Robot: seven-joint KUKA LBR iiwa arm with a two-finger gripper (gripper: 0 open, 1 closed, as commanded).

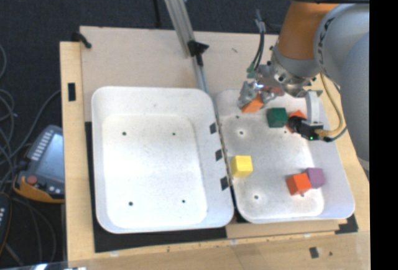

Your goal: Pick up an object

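The left white bin [155, 160] fills the left-centre of the frame on the tabletop [143, 54]. Just right of it lies the right white bin [273, 200]. Near that bin's left edge sits a yellow block [242, 165]. Above it, at the bin's upper left corner, the hand [255, 96] hangs low over the bin with a small orange object [251, 106] at its tip — whether it is gripped or the hand is open or closed, I cannot tell. To the right lies a green block [277, 117]; lower right, an orange block [298, 183] touches a purple block [316, 177].
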